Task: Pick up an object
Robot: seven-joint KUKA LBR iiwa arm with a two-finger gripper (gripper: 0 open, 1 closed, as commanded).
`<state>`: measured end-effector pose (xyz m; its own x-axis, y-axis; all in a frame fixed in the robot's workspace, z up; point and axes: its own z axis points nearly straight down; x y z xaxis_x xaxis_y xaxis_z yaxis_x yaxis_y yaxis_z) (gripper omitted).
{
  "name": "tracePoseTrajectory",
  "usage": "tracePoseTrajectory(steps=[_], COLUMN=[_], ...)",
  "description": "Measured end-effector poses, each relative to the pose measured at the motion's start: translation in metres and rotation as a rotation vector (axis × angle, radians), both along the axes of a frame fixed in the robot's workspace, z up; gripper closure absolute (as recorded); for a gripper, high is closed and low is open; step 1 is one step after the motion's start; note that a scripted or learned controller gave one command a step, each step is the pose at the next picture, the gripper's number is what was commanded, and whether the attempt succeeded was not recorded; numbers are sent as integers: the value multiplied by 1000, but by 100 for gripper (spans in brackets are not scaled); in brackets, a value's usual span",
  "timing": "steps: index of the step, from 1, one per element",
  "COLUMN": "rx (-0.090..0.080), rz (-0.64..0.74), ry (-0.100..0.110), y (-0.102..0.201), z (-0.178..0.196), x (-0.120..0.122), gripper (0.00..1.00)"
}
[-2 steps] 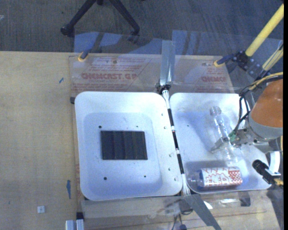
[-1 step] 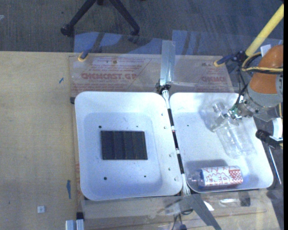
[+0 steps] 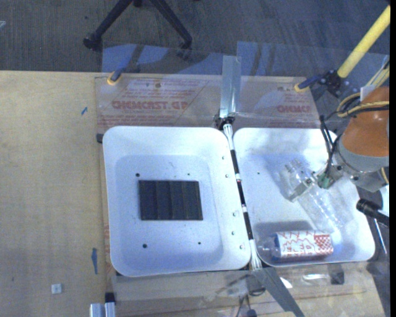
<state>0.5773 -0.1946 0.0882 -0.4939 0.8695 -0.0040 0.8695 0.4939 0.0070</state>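
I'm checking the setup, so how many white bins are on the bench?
2. The left bin holds a dark ridged pad. The right bin holds a red-and-white labelled bottle near its front edge, with the end effector above its middle.

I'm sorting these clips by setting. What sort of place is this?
Probably a robotics lab or test cell. Two white bins sit side by side on a wooden bench, a grey and orange robot arm reaches in from the right, and office chair legs stand on carpet behind.
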Motion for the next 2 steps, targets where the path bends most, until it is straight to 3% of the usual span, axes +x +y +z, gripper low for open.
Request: tracePoseTrajectory(steps=[1, 2], rx=[-2, -4], rz=[28, 135], ry=[3, -2], y=[-8, 36], z=[86, 0], x=[10, 71], gripper=[0, 0])
